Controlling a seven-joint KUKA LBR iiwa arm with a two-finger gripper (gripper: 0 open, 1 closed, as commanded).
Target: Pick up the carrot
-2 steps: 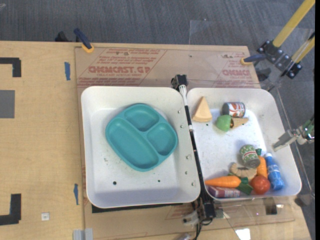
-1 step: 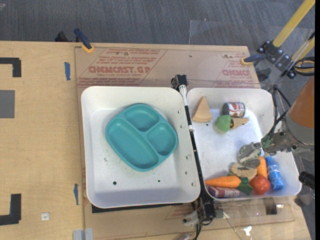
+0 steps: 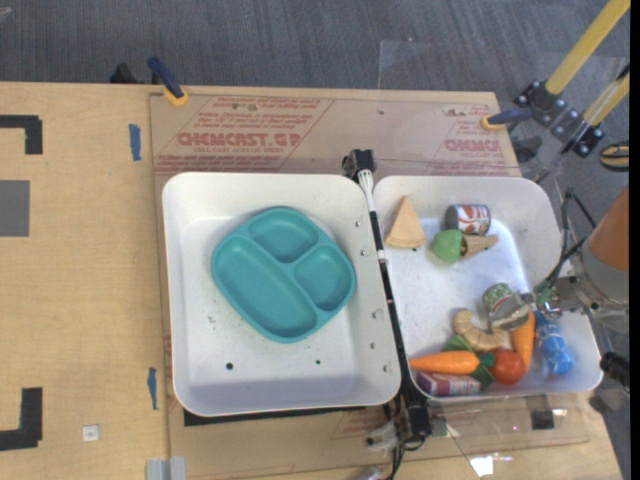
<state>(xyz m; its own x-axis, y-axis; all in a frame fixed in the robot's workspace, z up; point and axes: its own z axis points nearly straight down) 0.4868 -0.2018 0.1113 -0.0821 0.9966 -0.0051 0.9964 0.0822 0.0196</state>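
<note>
Orange toy carrot (image 3: pixel 447 363) lies on its side near the front wall of the right-hand shallow white bin (image 3: pixel 430 298), touching a red tomato-like piece (image 3: pixel 508 366) and a tan toy (image 3: pixel 470 328). Probably light, rigid, smooth plastic; may slip. Best hold: across the mid-body, jaws on the long sides. End effector (image 3: pixel 520 306) sits over the clutter; cannot tell its state. Teal divided plate (image 3: pixel 283 272) occupies the left bin.

Red print reading "CHEMCAST" repeats on the brown protective sheet (image 3: pixel 330 133) behind the bins — smaller lines unreadable.
</note>
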